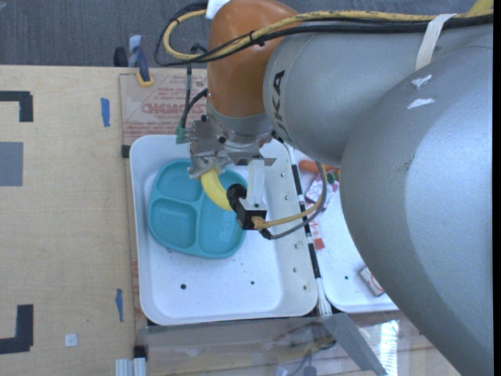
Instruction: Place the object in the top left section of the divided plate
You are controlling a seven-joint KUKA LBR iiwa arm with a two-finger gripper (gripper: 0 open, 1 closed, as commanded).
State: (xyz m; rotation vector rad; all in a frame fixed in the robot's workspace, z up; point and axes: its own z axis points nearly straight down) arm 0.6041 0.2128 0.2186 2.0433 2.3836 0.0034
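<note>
A blue divided plate [184, 218] lies in the left white bin [211, 292], toward its upper left. A yellow banana-shaped object [217, 188] hangs over the plate's upper right part, just under my gripper [207, 167]. The banana's upper end sits between the gripper's fingers, which are shut on it. The grey arm with its orange band covers the bin's top edge and much of the right side of the view.
The right white bin [348, 276] holds small items, among them an orange piece [311, 165] and a packet [370, 280]. A white divider strip [293, 233] runs between the bins. The wooden bench [63, 210] lies to the left.
</note>
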